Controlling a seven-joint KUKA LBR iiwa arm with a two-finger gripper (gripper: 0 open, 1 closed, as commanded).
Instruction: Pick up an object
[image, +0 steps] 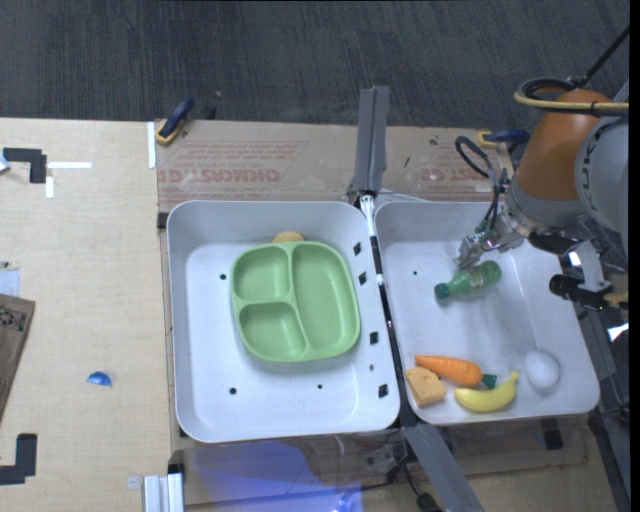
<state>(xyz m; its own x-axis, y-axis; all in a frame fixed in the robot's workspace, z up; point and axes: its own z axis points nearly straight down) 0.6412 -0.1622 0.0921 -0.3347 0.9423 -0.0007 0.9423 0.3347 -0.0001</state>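
Step in hand, as judged: final approach to the green bottle (468, 282) in the right bin (560, 405). Gripper (480, 246) at the bottle's upper-right end, either touching or just above it; cannot tell which from this slanted view. Cannot tell either whether the end effector is apart or together, the tip being too small and cluttered to read. Before closing, set the closing axis across the bottle's narrow width, not along its length. Centre over the thicker body rather than the tapered end, to limit squeeze-out. Descend straight down; avoid any sideways push, given the likely tendency of a round body lying flat to roll. Keep clear of the bin's rear wall close behind. Lift vertically and confirm the carry before any transfer. Bottle appearance: small, green, lying on its side at a slant, darker end toward the lower left, lighter body toward the upper right. Location: rear middle of the right bin, well apart from the carrot (450, 369), banana (488, 395), tan wedge (424, 387) and white egg-shaped item (541, 369) near the front edge.
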